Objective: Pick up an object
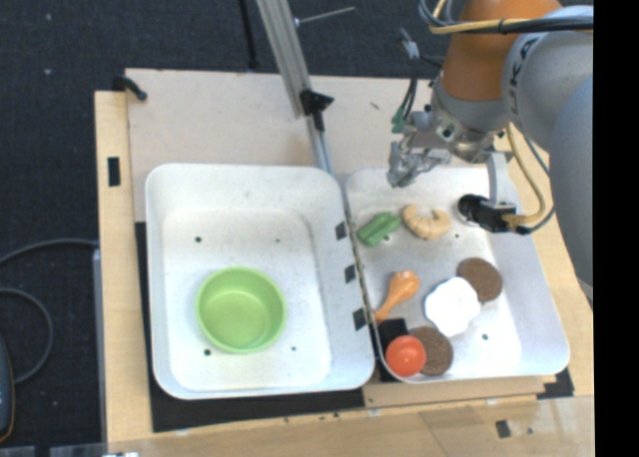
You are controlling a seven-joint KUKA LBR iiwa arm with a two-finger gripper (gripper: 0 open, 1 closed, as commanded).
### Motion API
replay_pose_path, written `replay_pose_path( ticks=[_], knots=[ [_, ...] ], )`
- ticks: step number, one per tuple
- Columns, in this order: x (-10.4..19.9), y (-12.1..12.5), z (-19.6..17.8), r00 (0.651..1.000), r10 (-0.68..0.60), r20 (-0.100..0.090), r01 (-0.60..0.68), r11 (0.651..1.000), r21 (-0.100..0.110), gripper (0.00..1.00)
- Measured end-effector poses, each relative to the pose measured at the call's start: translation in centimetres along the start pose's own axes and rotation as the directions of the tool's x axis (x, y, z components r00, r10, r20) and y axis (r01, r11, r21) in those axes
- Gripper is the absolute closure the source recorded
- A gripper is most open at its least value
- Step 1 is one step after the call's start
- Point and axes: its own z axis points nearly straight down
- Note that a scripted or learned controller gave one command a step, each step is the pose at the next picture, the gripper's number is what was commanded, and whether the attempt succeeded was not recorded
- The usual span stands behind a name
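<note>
My gripper [402,172] hangs over the far left corner of the right bin [529,330], with nothing visibly held. Just below it lie a small green piece [377,228] and a tan curled pastry [426,222], both apart from the gripper. Further toward the front are an orange drumstick-shaped toy [397,292], a white disc [452,305] and a brown disc [481,279]. At the front edge sit a red ball [405,355], another brown disc [436,350] and a small black block [391,328].
The left bin [180,206] holds a green bowl [240,309] near its front. A slanted metal pole [290,46] rises behind the bins, and its base meets the divider between them. The arm's grey body fills the upper right.
</note>
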Motion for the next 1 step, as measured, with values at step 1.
replay_pose_path(
  ticks=[1],
  knots=[
    [5.87,-2.02,-0.26,1.0,-0.005,-0.002,0.005,1.0,0.001,1.0]
  ],
)
